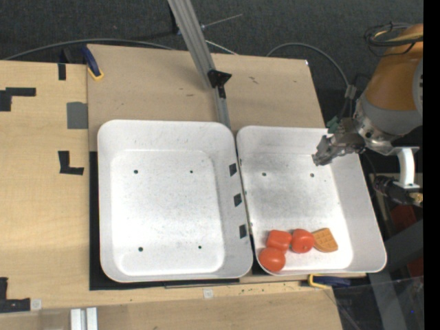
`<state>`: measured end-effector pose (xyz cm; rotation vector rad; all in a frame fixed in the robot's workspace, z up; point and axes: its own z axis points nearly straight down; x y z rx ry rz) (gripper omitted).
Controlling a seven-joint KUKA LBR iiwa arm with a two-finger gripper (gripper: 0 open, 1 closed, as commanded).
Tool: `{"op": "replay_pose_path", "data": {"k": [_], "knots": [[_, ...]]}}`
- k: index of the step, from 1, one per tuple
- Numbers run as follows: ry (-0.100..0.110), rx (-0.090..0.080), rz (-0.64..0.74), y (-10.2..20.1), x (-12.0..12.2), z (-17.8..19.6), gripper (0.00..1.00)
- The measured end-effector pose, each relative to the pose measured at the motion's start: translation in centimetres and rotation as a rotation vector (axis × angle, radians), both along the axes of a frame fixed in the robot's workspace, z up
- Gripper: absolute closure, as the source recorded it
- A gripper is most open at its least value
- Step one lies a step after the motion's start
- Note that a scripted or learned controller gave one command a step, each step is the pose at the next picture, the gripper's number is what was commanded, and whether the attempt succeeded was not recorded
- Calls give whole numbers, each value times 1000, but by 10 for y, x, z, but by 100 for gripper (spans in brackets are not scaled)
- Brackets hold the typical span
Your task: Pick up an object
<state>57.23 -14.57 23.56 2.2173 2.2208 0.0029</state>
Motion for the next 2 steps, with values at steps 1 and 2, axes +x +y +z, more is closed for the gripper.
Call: {"op": "replay_pose_path", "data": {"k": [1,2], "knots": [[4,2,4,49,7,8,100],[6,2,4,98,11,-2,100]]}}
